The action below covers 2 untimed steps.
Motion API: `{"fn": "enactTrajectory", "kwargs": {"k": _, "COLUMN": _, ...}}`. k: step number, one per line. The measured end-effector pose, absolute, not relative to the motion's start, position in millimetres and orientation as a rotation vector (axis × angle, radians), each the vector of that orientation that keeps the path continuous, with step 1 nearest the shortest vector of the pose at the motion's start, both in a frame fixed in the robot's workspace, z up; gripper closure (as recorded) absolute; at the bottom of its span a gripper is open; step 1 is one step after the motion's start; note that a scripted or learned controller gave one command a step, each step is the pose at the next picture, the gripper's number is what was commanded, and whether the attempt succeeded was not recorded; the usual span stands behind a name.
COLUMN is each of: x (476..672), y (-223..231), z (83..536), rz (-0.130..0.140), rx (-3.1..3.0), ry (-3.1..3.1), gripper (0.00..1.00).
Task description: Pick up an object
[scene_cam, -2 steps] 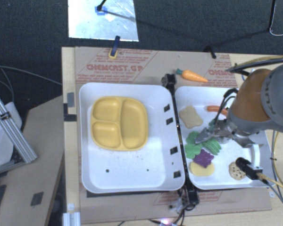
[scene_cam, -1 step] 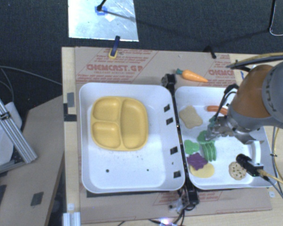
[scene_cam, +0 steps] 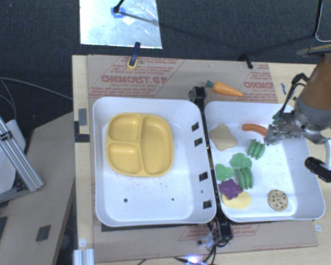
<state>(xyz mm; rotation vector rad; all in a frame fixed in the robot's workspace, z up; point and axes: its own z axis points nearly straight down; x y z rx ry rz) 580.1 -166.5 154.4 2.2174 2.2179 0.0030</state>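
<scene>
My gripper (scene_cam: 272,133) hangs over the upper right part of the right bin (scene_cam: 303,175), reaching in from the right. It is right beside the end of an orange sausage-like piece (scene_cam: 254,128) and just above a small green ridged piece (scene_cam: 256,148). Nothing is visibly held. Further left lies a beige flat piece (scene_cam: 223,137). Below are green toy vegetables (scene_cam: 240,167), a purple piece (scene_cam: 230,187) on a yellow disc (scene_cam: 240,201), and a cookie (scene_cam: 277,200).
The left bin (scene_cam: 110,203) holds a yellow divided plate (scene_cam: 140,144). A toy carrot (scene_cam: 225,89) lies on the cardboard behind the bins. A blue and yellow tool (scene_cam: 134,56) lies further back, near a shiny sheet (scene_cam: 120,15).
</scene>
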Motion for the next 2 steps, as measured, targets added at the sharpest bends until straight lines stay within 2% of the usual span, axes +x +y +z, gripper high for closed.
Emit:
{"fn": "enactTrajectory", "kwargs": {"k": 1, "x": 579.0, "y": -165.3, "z": 152.8, "rz": 0.002, "rx": 2.219, "ry": 2.221, "gripper": 0.0}}
{"fn": "enactTrajectory", "kwargs": {"k": 2, "x": 565.3, "y": -138.0, "z": 81.5, "rz": 0.001, "rx": 2.219, "ry": 2.228, "gripper": 0.0}}
